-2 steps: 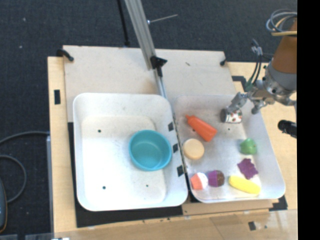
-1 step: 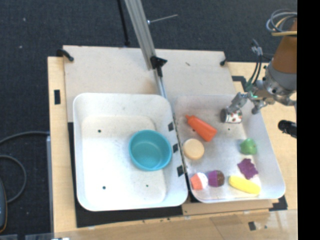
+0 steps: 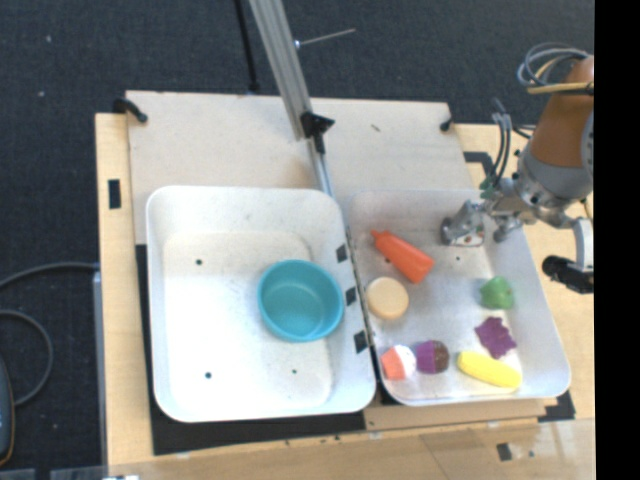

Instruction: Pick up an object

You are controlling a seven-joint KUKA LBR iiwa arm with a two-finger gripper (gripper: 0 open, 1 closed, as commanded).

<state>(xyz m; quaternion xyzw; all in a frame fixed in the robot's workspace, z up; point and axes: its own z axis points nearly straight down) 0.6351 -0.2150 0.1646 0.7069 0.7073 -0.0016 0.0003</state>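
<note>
Fingers: whether they are spread or closed cannot be told; nothing is seen between them.
Gripper (image 3: 466, 230): it is seen low over the upper part of the right bin (image 3: 545, 313), above bare white floor, with the wrist and orange band rising to the right.
Nearest object: the orange carrot-like piece (image 3: 403, 254) lies just to the left of the gripper and a little lower in the view, slanting from upper left to lower right.
Other candidates: a round tan piece (image 3: 388, 298) lies just below the carrot; a green piece (image 3: 496, 292) sits near the right wall; a purple leafy piece (image 3: 495, 335), a yellow banana-like piece (image 3: 489, 370), a dark purple ball (image 3: 432, 356) and a red-and-white piece (image 3: 397, 362) are crowded along the near edge.
Left bin (image 3: 180, 228): a blue bowl (image 3: 300, 300) is held there, well apart from the gripper.
Step in hand: no object is yet taken, so a target is judged to need choosing and approaching.
Advice: the carrot is best favoured (nearest, and free on both long sides); the fingers should be set across its narrow width, centred before descent.
Risk: the crowded near-edge pieces could be nudged rather than grasped.
</note>
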